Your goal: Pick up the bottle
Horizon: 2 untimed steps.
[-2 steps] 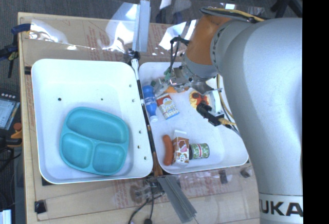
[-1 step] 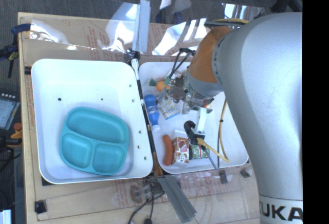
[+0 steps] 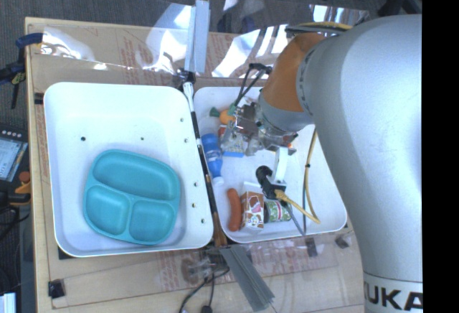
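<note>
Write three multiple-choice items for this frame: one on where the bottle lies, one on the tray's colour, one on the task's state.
1. Where is the bottle?
A. In the right bin, by its left wall
B. In the left bin
C. On the bench

2. What colour is the tray?
A. Red
B. Teal
C. Yellow

3. How does the bottle stand?
A. Lifted above the bins
B. On the tray
C. Lying in the bin

Key: 1 A, it lies beside the divider in the right bin. 2 B, the three-part tray in the left bin is teal. 3 C, it rests on the bin floor, with the gripper just right of it.
</note>
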Each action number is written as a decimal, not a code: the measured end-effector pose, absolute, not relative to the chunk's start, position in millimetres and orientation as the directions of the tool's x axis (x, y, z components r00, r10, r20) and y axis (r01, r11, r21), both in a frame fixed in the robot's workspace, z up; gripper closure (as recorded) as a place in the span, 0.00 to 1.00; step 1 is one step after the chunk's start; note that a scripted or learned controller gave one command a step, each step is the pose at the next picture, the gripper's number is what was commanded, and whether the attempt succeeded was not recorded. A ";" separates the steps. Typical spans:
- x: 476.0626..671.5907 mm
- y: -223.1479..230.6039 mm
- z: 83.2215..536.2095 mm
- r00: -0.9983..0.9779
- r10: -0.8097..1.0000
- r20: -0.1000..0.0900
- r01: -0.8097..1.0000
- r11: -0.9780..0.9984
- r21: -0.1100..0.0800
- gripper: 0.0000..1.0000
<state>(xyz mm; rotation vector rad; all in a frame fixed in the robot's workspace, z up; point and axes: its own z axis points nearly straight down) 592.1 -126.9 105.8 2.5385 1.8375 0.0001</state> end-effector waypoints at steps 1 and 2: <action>591.8 -132.3 107.5 0.316 0.949 -0.013 0.949 -0.316 0.011 0.00; 605.8 -132.2 96.1 0.291 0.957 -0.015 0.957 -0.291 0.013 0.00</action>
